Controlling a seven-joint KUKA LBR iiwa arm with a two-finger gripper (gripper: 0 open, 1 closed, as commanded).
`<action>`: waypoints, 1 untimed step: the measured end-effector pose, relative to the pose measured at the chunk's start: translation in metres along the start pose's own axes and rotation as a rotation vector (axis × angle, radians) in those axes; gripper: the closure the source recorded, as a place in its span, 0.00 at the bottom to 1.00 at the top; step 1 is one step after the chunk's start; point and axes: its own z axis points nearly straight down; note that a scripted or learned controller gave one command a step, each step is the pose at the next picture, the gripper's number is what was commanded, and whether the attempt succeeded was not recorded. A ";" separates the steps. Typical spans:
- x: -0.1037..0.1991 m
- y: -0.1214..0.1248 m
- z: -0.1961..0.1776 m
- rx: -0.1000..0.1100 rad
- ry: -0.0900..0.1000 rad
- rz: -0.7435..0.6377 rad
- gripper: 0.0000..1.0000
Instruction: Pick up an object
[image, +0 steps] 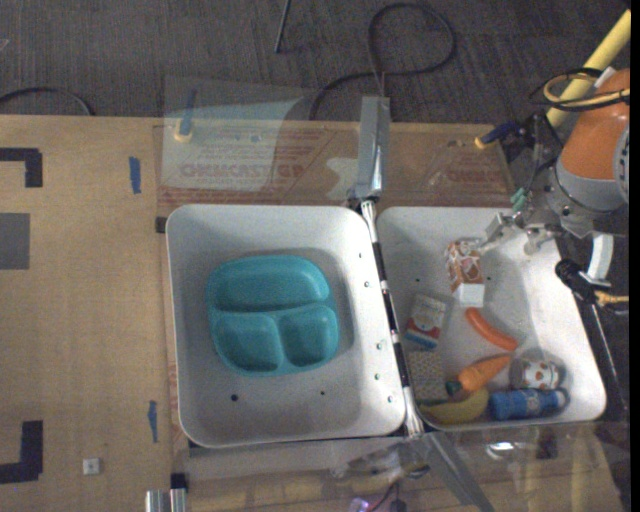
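Nearest to the camera, along the front wall of the right bin (590, 345), a blue bottle (525, 403) is lying on its side, with a banana (458, 408) just beside it and a toy carrot (480, 372) resting just behind the banana. Further back in the right bin an orange sausage-like piece (491, 329), a small red and white carton (428, 320) and a crumpled patterned packet (464, 262) are sitting, and a round white and red thing (538, 374) is lying next to the blue bottle; I cannot say what it is.

The end effector (520, 228) is hanging over the back right part of the right bin, near the crumpled patterned packet, and nothing is sitting between its fingers; if they are open or closed I cannot tell. Any of these things can serve as the object. I am judging that the packet or the small white block (471, 294) beside it is the closest choice. For a good grasp the arm should be coming straight down over one thing alone, because the front corner is crowded and a neighbour could be pushed.

The left bin (190, 300) is holding a teal divided tray (272, 313). Both bins are standing on a brown wooden desk (80, 330) with blue tape marks (134, 176), and behind the right bin cables (400, 40) are running over a grey carpet floor (150, 45).
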 end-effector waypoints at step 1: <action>0.005 0.004 -0.029 -0.004 -0.007 -0.125 0.00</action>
